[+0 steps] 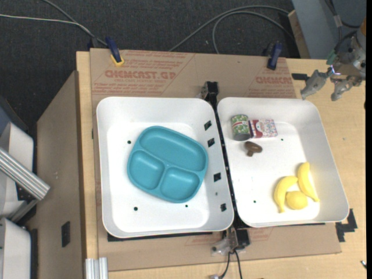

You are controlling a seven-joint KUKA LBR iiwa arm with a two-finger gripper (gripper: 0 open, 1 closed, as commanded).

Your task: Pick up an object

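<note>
My gripper (325,88) hangs at the upper right, beyond the back right corner of the right bin (325,156), its two fingers spread open with nothing between them. In the right bin lie a green-labelled can (240,127) on its side, a small red and white carton (263,128) next to it, a small brown lump (252,149) just below them, and yellow bananas with a lemon (296,189) near the front right. The left bin (113,156) holds a teal divided plate (167,163).
A black divider with clips (216,150) runs between the two bins. Blue clamps (274,55) pin the cardboard sheet at the back. Cables (232,16) loop over the dark floor behind the bench. Bare white floor shows in the middle of the right bin.
</note>
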